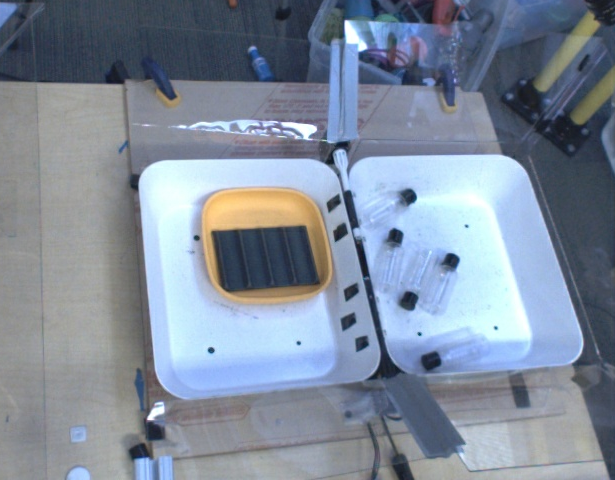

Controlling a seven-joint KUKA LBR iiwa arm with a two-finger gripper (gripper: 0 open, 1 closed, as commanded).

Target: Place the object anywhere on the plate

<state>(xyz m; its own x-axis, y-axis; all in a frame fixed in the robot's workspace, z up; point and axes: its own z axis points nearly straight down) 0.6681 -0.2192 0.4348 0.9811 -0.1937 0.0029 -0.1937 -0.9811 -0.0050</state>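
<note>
Just the overhead camera view to go on, so here's what I've got.

The yellow plate (pixel 219 208) sits in the left bin (pixel 177 338), a bit toward the back. There's a dark ribbed block (pixel 265 258) lying flat on it, pretty much dead centre, with its long side running left-right across the frame. If that block is the object, I'd say the job looks done, since it's fully inside the rim.

The right bin (pixel 517 268) has a scatter of clear vials with black caps. One is near the back-left corner (pixel 385 208), a little cluster of three (pixel 419 273) is around the middle, close together and maybe touching, and one lies on its side near the front edge (pixel 459 348). If one of those is the object instead, the whole move comes down to this: the vials are on the arm's side and the plate is across the divider in the other bin, so it's grab on the near side and carry leftward over the wall. The front vial looks easiest to me. It's well apart from the rest, with its long axis roughly left-right and its cap pointing at the divider.

As for the hand, I honestly can't tell whether it's wide, narrow or carrying anything.

Worktop (pixel 57 268) around the bins is just bare wood.
</note>
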